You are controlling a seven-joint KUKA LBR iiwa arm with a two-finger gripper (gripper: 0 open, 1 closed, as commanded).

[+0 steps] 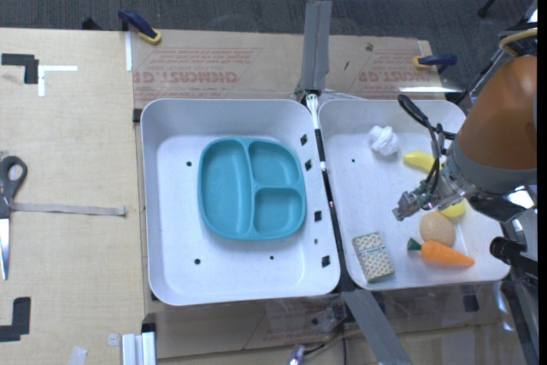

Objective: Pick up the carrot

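At the far left of the frame we see a pair of grey-handled scissors (10, 184) lying on the pale wooden tabletop (68, 269). Moving right, the left white plastic bin (162, 209) holds a teal three-compartment plate (252, 188). In the right white bin (346, 141) lie a small patterned green-and-white box (373, 256), a crumpled white object (384, 139), a yellow banana-like piece (419, 160) and a tan egg-shaped ball (437, 229).

The orange toy carrot with a green tip (444, 253) lies on its side at the lower right of that bin, touching the ball just above it. We judge it light, stiff and somewhat smooth, best gripped across its thicker middle, clear of the ball.

The metal claw (412, 203) hangs just upper left of the carrot, holding nothing we can see; how far it is open we cannot tell.
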